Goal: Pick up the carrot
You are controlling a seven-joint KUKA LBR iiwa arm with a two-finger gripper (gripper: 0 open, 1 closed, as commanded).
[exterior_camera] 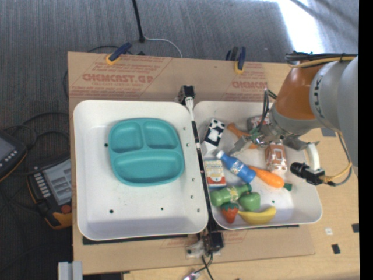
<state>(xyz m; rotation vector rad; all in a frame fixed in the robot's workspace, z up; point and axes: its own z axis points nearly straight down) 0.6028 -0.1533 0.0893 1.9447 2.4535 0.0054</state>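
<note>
The carrot (268, 177) is orange with a small green tip at its right end. It lies slanted in the right bin (309, 212), just right of a blue bottle (235, 164). My gripper (253, 136) hangs low over the back part of the same bin, up and to the left of the carrot and apart from it. A thin orange piece (235, 130) lies just left of the gripper. The orange-banded wrist (294, 95) hides the bin's far right corner.
Around the carrot lie a pinkish-brown item (277, 158), a small carton (214, 173), two green peppers (224, 196), a strawberry (230, 212), a banana (257, 216) and a black-and-white cube (214, 132). The left bin (93, 209) holds a teal divided plate (145, 150).
</note>
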